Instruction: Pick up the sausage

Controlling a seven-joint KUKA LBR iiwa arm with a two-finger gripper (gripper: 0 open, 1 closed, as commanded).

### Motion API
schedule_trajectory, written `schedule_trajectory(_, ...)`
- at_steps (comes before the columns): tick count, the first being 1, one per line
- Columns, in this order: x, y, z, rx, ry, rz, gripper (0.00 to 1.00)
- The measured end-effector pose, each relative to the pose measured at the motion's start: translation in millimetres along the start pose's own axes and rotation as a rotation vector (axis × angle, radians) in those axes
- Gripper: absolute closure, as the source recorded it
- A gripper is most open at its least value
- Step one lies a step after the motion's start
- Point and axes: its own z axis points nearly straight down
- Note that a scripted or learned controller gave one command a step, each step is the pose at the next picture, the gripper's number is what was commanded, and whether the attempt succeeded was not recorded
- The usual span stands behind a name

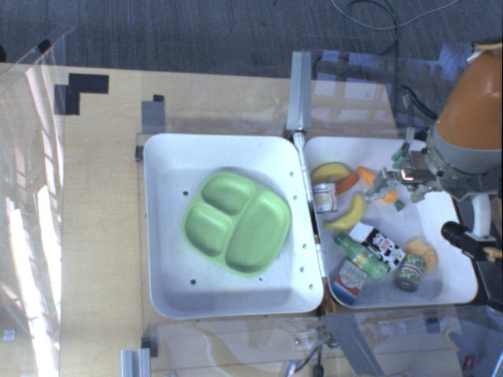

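While hovering over the right bin's far side: gripper [393, 182], hung from the grey wrist under the orange band, tip facing left.
Gripper opening: too cluttered and blurred to call; wide or narrow, cannot tell, nothing visibly held.
Sausage location: likely the short reddish piece [346, 183] in the right bin [448, 234], far-left part, wedged between two bananas.
Key relation: sausage to the left of the gripper, near but apart, at about the same depth in the bin.
Long axis: slanted, running from lower left to upper right, roughly toward the gripper.
Neighbours: upper banana [331, 170] touching or just beside it; lower banana [350, 210] just below; small can [324, 199] at its lower-left end; orange carrot-like piece [366, 175] between sausage and gripper.
Next move, judged: short shift left, jaws turned across the slant, then down.
Risk, judged: crowded spot, easy to nip a banana or the orange piece instead.
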Motion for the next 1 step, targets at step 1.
schedule_trajectory(1,47.1,69.5,39.3,-0.002,0.000,-0.342,0.00)
